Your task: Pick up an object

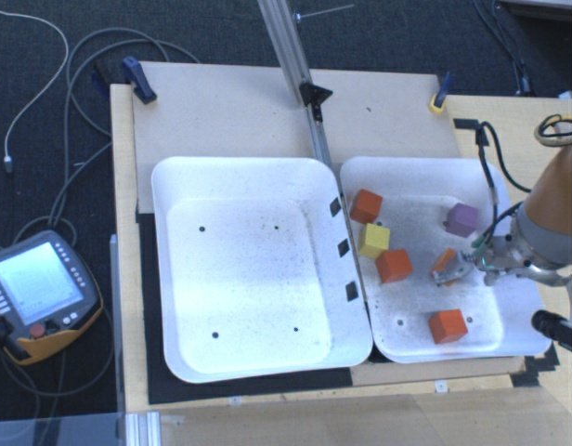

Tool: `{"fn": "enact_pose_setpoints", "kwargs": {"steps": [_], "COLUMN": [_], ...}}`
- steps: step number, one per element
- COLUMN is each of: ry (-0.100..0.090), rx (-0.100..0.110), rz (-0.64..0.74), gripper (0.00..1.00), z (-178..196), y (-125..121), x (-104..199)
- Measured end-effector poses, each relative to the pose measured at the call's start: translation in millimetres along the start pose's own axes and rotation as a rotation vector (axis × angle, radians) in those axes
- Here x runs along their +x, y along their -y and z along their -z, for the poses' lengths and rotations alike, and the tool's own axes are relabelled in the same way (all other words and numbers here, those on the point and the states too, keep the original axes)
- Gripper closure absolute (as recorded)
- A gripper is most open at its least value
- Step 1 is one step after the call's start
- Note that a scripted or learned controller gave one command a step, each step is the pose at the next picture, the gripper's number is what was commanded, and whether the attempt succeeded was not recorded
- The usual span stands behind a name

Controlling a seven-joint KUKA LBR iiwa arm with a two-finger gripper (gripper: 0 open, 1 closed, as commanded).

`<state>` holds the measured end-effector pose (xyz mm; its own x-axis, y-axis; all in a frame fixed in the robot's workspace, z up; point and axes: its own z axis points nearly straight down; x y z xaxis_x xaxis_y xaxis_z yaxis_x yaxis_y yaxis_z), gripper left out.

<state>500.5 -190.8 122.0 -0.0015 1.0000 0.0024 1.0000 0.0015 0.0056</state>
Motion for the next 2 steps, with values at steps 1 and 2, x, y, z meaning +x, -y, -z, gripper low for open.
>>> {"fn": "enact_pose_setpoints", "kwargs": {"steps": [1, 2], "ry": [0.005, 0.004], "rx": [-0.004, -0.006], "rz": [0.003, 0.001], "gripper": [0.00, 1.00], "z": [-18.6, -8.0], "y": [-38.7, -38.8], "x": [47.8, 47.0]}}
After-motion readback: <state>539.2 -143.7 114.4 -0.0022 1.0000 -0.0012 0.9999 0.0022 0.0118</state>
